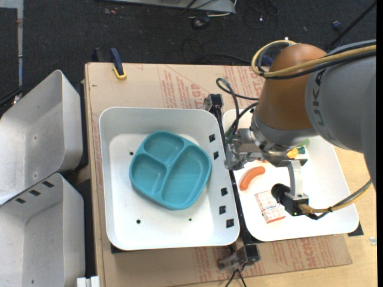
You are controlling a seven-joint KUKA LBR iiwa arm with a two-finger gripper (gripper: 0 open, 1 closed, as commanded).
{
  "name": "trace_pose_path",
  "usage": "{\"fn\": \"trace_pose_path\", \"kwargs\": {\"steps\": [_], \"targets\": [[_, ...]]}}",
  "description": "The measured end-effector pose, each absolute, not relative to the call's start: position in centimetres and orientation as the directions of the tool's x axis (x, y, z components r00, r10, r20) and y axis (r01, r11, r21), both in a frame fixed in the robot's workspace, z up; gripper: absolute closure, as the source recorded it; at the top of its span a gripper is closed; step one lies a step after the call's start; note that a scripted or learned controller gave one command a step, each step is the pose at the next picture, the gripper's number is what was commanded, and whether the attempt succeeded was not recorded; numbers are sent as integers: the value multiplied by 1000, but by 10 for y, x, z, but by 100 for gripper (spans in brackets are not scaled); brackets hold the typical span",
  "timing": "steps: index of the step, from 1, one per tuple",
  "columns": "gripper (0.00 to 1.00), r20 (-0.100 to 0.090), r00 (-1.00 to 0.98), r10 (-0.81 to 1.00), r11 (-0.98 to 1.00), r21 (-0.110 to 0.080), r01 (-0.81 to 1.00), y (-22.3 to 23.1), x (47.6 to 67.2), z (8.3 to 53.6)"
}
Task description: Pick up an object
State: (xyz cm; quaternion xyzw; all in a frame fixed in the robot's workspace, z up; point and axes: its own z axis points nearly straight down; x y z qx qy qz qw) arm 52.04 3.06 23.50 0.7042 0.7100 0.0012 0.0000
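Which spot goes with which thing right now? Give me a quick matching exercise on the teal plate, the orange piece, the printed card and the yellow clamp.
Things:
1. teal divided plate
2. orange curved piece
3. small printed card
4. yellow clamp

Places:
A. right bin, near its front edge
B. clipped at the board's far left corner
C. left bin, alone in the middle
D. right bin, just below the arm's wrist

Pairs: 1-C, 2-D, 3-A, 4-B
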Motion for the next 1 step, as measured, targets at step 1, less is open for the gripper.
{"fn": "trace_pose_path", "kwargs": {"steps": [1], "targets": [[100, 0, -8, 1000, 8, 0, 1000, 84, 529, 223]]}}
